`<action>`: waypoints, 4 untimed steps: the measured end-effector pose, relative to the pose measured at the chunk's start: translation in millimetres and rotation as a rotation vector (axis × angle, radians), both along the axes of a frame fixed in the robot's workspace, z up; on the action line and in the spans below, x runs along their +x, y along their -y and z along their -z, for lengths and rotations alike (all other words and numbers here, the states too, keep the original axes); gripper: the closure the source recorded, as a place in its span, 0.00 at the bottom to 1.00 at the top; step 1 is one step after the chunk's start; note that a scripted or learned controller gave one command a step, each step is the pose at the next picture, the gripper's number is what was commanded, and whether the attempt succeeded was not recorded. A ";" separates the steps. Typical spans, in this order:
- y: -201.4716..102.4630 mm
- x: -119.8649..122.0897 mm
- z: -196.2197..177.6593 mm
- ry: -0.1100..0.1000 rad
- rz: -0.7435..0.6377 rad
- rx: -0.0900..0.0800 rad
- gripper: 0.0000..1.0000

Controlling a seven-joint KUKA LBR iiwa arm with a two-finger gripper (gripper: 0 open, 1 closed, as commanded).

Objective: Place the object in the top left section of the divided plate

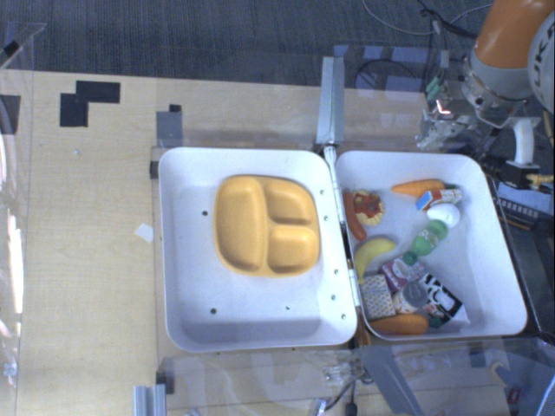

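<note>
Overhead slanted view of the wooden surface (95, 258) with two white bins. The hand (442, 128) hangs at upper right, above the far rim of the right bin (507, 258), below the arm's orange band (512, 20); whether it is spread or pressed together cannot be told, and nothing is seen between its tips. The left bin (186, 310) holds the yellow divided plate (264, 224), its sections bare. The right bin holds the loose things: a carrot (418, 187) at the far side, a green-and-white bottle (431, 232), a red pizza-like piece (364, 208), a banana (375, 251), a checkered packet (378, 295), a black-and-white box (444, 300) and an orange piece (399, 324) at the near rim. Labels are too small to read. Black tape marks (87, 100) lie on the surface at far left
</note>
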State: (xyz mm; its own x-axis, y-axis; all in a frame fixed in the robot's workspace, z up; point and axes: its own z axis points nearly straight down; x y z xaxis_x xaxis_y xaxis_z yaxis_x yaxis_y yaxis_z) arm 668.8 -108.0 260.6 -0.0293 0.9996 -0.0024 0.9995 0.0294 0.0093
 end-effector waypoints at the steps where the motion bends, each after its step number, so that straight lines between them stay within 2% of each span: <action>1: -0.3 0.0 0.1 0.000 -0.001 0.000 0.00; 2: -6.2 -45.1 98.1 -0.006 -0.045 0.002 0.00; 3: -40.9 -137.1 75.6 -0.006 0.354 0.005 0.00; 4: -17.6 -135.5 37.1 -0.004 0.223 0.003 0.00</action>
